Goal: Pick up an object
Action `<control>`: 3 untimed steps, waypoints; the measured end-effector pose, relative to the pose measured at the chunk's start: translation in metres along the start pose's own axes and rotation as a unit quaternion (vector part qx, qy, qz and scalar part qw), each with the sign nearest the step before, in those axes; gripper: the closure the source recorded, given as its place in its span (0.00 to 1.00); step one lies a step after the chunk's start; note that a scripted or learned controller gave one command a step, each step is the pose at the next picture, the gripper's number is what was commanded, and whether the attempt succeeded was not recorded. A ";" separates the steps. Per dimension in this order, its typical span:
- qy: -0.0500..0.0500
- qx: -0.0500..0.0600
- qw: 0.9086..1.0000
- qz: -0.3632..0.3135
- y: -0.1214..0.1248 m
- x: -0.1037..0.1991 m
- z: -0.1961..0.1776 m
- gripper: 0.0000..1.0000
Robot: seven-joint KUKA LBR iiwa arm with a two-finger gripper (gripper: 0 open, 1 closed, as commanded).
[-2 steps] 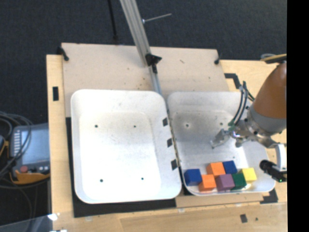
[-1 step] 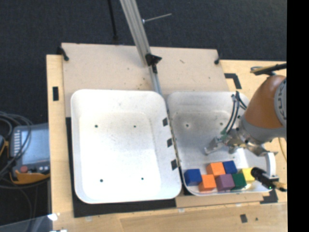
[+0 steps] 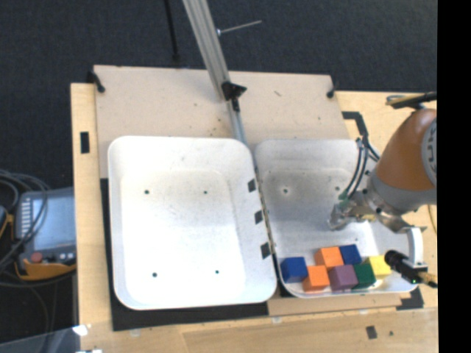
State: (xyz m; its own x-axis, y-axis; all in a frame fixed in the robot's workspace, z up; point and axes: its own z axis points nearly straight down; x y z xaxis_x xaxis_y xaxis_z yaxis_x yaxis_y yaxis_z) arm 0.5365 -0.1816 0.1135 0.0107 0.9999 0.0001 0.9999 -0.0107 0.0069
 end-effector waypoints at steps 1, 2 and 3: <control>-0.001 0.000 1.000 -0.003 -0.008 -0.004 -0.054 1.00; -0.001 -0.001 1.000 -0.007 -0.007 -0.003 -0.118 1.00; -0.001 -0.001 1.000 -0.008 -0.005 -0.004 -0.172 1.00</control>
State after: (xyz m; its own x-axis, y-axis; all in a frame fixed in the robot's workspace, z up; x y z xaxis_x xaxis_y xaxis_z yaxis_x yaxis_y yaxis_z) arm 0.5299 -0.1852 0.2858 -0.0052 1.0000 -0.0023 1.0000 0.0052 0.0079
